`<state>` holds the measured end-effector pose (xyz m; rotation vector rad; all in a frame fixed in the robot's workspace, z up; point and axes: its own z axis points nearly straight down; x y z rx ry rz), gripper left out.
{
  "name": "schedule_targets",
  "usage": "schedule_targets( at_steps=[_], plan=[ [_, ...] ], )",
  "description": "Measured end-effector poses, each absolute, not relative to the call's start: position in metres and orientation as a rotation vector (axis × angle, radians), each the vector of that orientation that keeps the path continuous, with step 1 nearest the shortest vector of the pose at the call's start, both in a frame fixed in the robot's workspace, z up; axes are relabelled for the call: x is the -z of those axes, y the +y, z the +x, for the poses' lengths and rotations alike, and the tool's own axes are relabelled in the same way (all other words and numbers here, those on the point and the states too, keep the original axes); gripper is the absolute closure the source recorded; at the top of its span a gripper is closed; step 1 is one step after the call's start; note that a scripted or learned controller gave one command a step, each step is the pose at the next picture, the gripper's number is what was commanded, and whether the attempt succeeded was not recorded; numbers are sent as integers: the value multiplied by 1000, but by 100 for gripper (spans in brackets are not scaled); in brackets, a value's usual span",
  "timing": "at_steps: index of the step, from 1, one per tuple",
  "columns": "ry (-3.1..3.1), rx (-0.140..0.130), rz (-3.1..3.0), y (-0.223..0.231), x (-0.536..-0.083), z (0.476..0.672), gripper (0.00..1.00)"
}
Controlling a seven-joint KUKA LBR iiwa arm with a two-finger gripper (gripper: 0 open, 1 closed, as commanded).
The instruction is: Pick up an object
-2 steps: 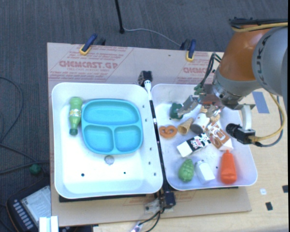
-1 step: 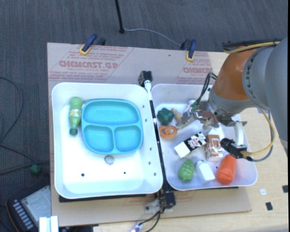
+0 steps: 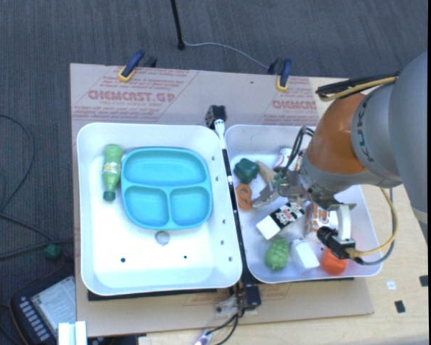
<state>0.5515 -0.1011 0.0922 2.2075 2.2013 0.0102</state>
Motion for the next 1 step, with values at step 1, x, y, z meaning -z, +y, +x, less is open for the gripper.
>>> schedule_targets(
  at_steps=[1],
  plan=[
    [2200, -11, 2207, -101, -102, 552, 100]
  ],
)
